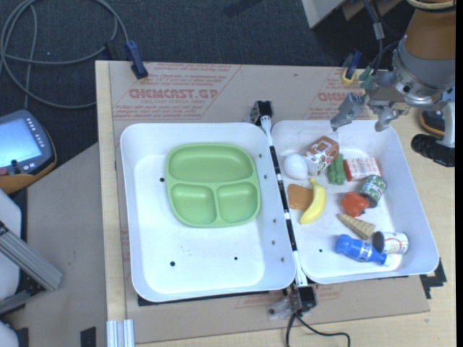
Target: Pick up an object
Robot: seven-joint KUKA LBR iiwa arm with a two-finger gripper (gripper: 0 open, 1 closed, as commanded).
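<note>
My gripper (364, 118) hovers over the far edge of the right bin (416, 215), its two fingers spread open with nothing between them. Below it in that bin lie a small brown carton (320, 154), a white egg (294, 166), a green toy (336, 170), a red-and-white packet (361, 168), a green can (374, 188), a red toy (354, 204), a banana (315, 203), a brown bread slice (299, 196), an ice-cream cone (359, 227), a blue bottle (359, 249) and a white cup (393, 243).
The left bin (145, 251) holds a green divided plate (213, 183). A black clamp (262, 110) sits at the far end of the seam between the bins. Cables and a blue clip (135, 58) lie beyond the cardboard base.
</note>
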